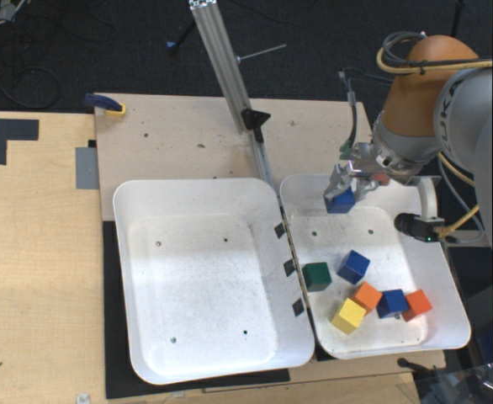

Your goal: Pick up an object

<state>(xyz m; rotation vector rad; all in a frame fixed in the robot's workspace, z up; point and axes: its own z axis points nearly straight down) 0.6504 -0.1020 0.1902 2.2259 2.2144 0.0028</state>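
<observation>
Pincer [344, 185] is clamped on a blue cube [341, 200], held above the right bin [448, 310], tilted a bit, no real long axis.

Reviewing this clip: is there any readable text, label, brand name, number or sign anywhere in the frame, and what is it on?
No readable text, number, brand or sign in the camera view.
Slanted aluminium bar: small black-and-white checker marker at its top end, a pattern, not lettering.
Coloured cubes in the right white bin, including the green cube and yellow cube: plain faces.
Blue cube at the end effector: no marking.
</observation>
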